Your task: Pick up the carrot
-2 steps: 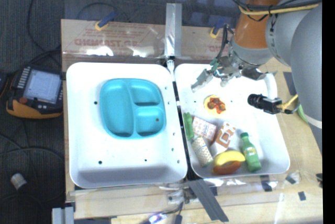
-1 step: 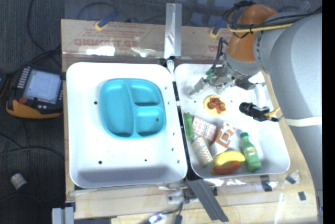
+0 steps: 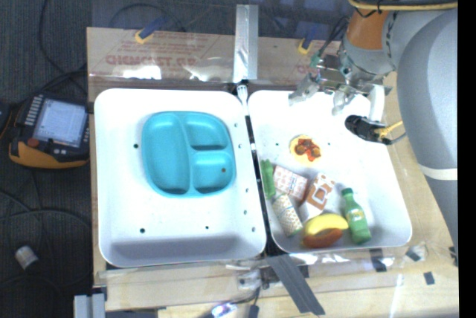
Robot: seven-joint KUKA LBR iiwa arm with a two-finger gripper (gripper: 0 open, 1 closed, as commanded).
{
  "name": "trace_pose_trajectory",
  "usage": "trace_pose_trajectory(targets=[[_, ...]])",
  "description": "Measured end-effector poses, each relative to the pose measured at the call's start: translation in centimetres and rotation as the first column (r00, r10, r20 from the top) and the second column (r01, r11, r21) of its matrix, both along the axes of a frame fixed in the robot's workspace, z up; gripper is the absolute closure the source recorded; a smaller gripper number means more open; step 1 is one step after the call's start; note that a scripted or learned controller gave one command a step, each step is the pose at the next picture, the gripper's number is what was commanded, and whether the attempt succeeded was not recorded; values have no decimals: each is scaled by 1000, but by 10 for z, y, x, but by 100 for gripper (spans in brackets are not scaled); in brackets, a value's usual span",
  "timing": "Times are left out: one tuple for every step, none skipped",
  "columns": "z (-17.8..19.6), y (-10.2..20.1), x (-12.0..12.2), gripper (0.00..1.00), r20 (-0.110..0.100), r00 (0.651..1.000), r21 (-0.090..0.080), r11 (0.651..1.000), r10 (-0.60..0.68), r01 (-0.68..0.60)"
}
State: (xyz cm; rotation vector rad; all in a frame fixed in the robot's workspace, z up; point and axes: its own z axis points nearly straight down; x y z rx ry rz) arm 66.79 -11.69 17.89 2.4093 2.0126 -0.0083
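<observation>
Bench with two white bins side by side on dark carpet. A blue divided plate sits in the left bin. All the loose items are in the right bin.

Gripper hangs over the far edge of the right bin. Its fingers are spread apart with nothing between them, so it is released.

Carrot is hard to pick out. My best guess is the orange-red piece at the near end of the bin, partly covered by a yellow banana-like item lying on it. I cannot confirm that from this view.

A green bottle lies just beside that piece on the right. Small packets crowd its far-left side. A round pizza-like toy sits alone between the pile and the gripper.

Key relation: the target lies well toward the near side of the gripper, almost straight down the bin and barely offset sideways. What shows of its long axis runs roughly left-right, so I judge the fingers would need to close near-far. The yellow item on top is the likely obstacle.
</observation>
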Motion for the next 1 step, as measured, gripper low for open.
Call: trace_pose_trajectory(targets=[[-1, -19, -10, 0, -1, 995, 0, 995, 103, -103]])
